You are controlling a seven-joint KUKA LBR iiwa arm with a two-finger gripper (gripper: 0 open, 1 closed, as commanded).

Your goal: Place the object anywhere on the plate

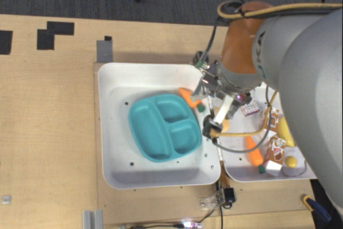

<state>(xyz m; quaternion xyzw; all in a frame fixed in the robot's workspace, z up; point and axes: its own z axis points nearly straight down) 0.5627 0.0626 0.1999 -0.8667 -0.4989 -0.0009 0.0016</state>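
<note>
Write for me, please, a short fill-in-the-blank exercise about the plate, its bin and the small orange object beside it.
1. The white bin that holds the teal plate is the ___ one in the camera view.
2. The plate is divided into ___ compartments.
3. The small orange object is near the plate's upper ___ corner.

Missing words: left; three; right.

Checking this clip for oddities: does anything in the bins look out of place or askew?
Nothing spilled or damaged. The teal plate sits turned at an angle in the left bin, and the orange toy lies at its upper-right rim, beside the gripper.
</note>
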